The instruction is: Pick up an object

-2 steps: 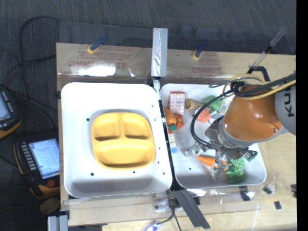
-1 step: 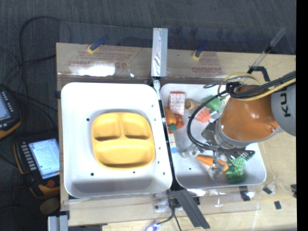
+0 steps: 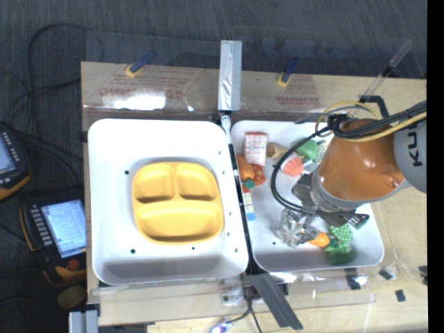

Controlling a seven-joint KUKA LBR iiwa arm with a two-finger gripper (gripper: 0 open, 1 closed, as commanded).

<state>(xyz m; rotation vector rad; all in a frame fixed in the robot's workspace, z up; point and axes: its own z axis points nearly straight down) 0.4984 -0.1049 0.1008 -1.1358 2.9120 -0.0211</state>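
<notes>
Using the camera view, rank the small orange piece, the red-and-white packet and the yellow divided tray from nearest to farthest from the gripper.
1. The small orange piece, right beside the gripper near the right bin's front edge.
2. The red-and-white packet, at the back left of the same bin.
3. The yellow divided tray, across the divider in the middle of the left bin.

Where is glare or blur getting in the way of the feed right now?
Camera view: glare washes the clear sheet behind the left bin; the yellow tray is sharp and evenly lit; the gripper in the right bin looks soft, and the small items beside it blur together.
</notes>
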